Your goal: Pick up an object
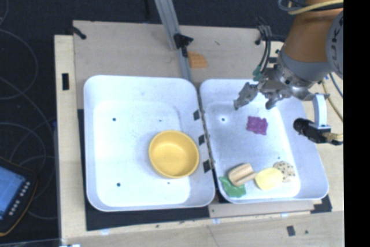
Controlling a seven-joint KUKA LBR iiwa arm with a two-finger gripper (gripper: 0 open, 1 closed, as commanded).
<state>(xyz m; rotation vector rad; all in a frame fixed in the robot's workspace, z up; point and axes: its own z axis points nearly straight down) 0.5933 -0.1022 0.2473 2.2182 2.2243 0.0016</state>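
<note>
Right now I see the jaws [255,99] spread apart and pinching nothing, two dark metal fingers splayed over the upper part of the right bin [300,191]. Just below them and a little to the right, a small purple object [257,125] with a rough, crumpled, squarish outline lies flat on the smooth white floor of that bin, apart from the fingertips. Further below the jaws, along the bin's near wall, I count a tan loaf-shaped piece [241,173] with rounded ends, a flat green scrap [232,187] touching its lower left, a smooth yellow rounded lump [266,179] beside it, and a pale speckled piece [284,169] just right of that. Well to the lower left of the jaws, the left bin [104,95] holds a round yellow bowl [173,154], glossy like plastic. Both bins are shallow with rounded corners and sit on a pale wooden desk [127,43].
</note>
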